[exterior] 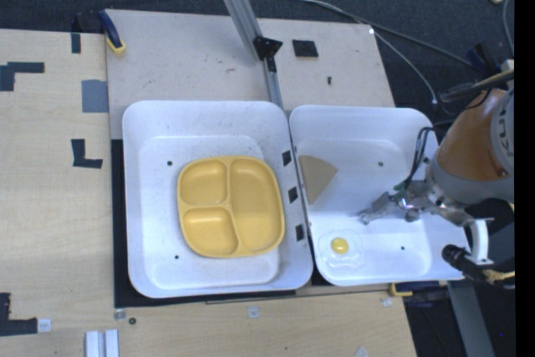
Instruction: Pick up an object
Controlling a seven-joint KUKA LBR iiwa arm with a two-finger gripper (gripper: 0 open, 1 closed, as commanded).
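1. The bench (pixel 192 71) is a pale board that stretches up and to the left of the gripper, with dark tape marks on it.
2. The left bin (pixel 138 180), white and shallow, lies well to the left of the gripper. Its right wall touches the other bin.
3. The right bin (pixel 368 125), also white, is the one the gripper is inside. Its floor surrounds the tip on all sides.
4. The arm (pixel 472 146) comes in from the right of the gripper, with its orange band above and to the right of the tip and over the bin's right wall.
5. A slanted metal pole (pixel 238 0) runs from the top edge down to the bench, far above and to the left of the gripper.
6. The yellow divided plate (pixel 230 205) lies flat in the left bin, well apart from the gripper on its left and at about the same height in the view.
7. A tan wedge (pixel 316 174) lies flat in the right bin, near the gripper on its upper left, against the bin's left wall and not touching the tip.
8. The gripper (pixel 368 216) points down and to the left, low over the bin floor. I cannot tell whether it is spread or closed, and nothing shows in its grasp.
9. A fried egg (pixel 339 247), white with a yellow yolk, lies on the bin floor just below and left of the tip, apart from it.
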